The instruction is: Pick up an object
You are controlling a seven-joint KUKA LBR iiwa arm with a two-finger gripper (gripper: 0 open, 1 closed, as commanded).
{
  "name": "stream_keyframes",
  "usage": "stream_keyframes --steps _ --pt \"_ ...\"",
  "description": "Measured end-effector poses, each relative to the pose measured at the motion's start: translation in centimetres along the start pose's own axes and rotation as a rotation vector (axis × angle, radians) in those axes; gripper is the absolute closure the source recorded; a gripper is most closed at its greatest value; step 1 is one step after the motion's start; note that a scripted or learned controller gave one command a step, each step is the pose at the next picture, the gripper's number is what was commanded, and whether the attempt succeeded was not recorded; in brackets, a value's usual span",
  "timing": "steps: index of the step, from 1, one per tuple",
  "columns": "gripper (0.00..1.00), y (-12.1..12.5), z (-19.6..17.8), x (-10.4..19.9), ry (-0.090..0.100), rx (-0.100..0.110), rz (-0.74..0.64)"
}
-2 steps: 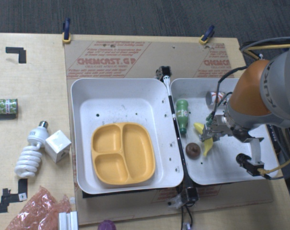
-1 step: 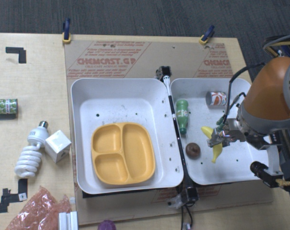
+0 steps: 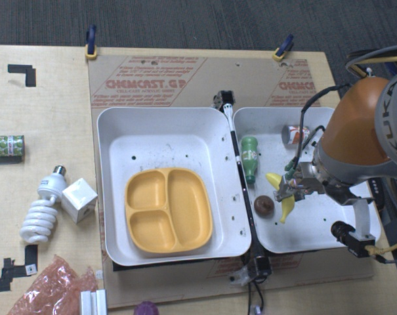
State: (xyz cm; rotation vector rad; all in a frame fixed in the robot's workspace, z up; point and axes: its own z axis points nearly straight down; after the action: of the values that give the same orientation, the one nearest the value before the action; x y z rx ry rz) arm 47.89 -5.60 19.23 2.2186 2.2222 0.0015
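The right bin (image 3: 316, 238) holds a green bottle (image 3: 249, 156) by its left wall, a yellow banana (image 3: 287, 209), a brown round object (image 3: 264, 205) and a silver-and-red can (image 3: 294, 134) at the back. My gripper (image 3: 287, 191) hangs low over the middle of the banana and hides that part of it. The banana's two ends stick out above-left of and below the gripper. The arm's orange band (image 3: 359, 126) covers the bin's right side.
The left bin (image 3: 113, 143) holds a yellow divided plate (image 3: 168, 210). On the bench to the left lie a spiral light bulb (image 3: 42, 205), a white cube (image 3: 79, 199), a small green can (image 3: 9, 146) and a red mesh bag (image 3: 50, 287).
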Motion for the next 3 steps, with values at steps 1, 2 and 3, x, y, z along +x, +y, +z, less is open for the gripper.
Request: stream_keyframes --steps 1,2,3 --pt "1.0 -0.1 0.0 -0.8 0.0 0.001 0.002" --pt "1.0 -0.1 0.0 -1.6 0.0 0.002 0.003" --pt "1.0 -0.2 1.0 -3.7 0.0 0.003 0.003"
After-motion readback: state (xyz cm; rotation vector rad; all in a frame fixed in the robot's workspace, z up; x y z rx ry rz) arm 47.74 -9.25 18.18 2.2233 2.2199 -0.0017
